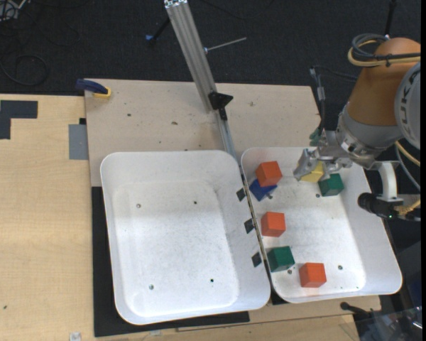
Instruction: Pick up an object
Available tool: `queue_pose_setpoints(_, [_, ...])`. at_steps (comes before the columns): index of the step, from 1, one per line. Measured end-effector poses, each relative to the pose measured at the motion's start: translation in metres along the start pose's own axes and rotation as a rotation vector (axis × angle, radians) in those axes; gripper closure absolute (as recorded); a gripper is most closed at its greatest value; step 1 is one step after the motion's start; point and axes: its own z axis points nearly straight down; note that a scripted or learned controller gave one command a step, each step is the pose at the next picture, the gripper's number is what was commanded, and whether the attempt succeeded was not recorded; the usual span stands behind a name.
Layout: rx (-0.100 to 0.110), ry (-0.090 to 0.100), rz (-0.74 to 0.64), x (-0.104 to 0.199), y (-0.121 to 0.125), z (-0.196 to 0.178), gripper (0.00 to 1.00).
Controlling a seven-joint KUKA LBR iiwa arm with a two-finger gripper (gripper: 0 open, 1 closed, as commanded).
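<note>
The right bin (373,261) holds several small blocks. An orange block (269,172) leans on a blue block (260,189) at its upper left. Another orange block (272,224) lies mid-left, a green block (280,258) below it, and a third orange block (312,274) near the front. My gripper (314,165) hangs low over the bin's upper middle, directly above a yellow block (312,177). A second green block (331,185) sits right beside the yellow one. The wrist hides most of the yellow block.
The left bin (121,190) adjoins the right one, with black clips (248,225) along the shared wall. A slanted aluminium bar (195,55) rises behind the bins. A blue and yellow clamp (94,87) lies at the bench's far left corner.
</note>
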Motion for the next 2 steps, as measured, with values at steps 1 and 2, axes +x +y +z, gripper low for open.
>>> queue_pose_setpoints(1, [0.006,0.004,-0.004,0.054,-0.007,-0.005,1.0])
queue_pose_setpoints(2, [0.005,0.003,-0.003,0.097,-0.003,-0.011,1.0])
